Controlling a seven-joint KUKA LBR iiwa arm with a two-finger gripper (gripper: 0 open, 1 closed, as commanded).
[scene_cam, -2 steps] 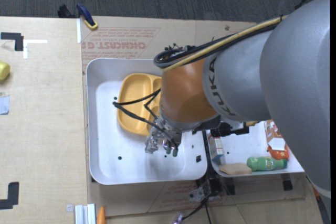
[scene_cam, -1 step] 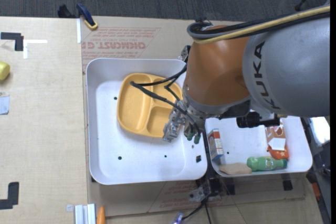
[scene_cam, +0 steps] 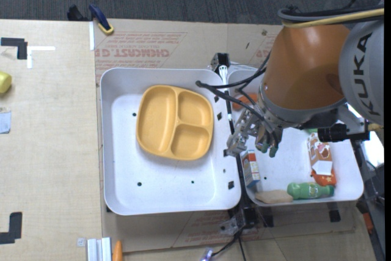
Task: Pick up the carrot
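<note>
- seemingly just up-frame of the gripper: a sliver of orange, taken for the carrot, at the upper left corner of the right bin, close by the wall shared with the left bin.
- mostly covered by the arm and a dark cable; long axis not readable from the little that shows, so no telling yet how to turn the wrist.
- hangs low over the left side of the right bin, beside the dividing wall; jaw state: cannot tell, too cluttered with cables, and nothing seen between them.
- likely calls for a short shift up-frame, away from the near edge, before any descent.
- right bin, otherwise: a small red and white box right under the gripper, a tan piece and a green bottle along the near wall, a red and white packet beside them.
- left bin: a yellow divided plate, lying flat, nothing in its three compartments.
</note>
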